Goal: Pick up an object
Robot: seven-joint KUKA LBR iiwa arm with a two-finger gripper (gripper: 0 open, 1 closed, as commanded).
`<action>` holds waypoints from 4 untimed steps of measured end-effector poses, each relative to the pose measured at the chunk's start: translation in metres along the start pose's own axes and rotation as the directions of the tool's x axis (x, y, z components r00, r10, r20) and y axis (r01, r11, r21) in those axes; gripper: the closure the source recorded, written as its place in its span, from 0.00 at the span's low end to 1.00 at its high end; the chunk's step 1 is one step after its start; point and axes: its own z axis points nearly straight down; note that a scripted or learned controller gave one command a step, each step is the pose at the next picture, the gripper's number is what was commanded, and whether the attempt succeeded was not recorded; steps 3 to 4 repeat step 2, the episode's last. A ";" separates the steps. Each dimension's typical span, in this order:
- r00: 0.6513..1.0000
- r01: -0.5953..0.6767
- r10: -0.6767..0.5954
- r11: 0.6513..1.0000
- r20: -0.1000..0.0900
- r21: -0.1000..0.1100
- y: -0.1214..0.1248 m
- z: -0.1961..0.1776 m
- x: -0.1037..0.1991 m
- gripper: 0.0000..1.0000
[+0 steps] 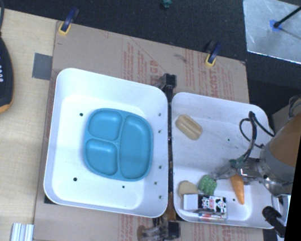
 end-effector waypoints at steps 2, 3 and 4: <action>1.000 0.001 -0.001 1.000 0.000 -0.002 0.048 -0.081 0.091 1.00; 1.000 0.001 -0.001 1.000 0.000 -0.002 0.048 -0.081 0.091 1.00; 1.000 0.001 -0.001 1.000 0.000 -0.002 0.048 -0.081 0.091 1.00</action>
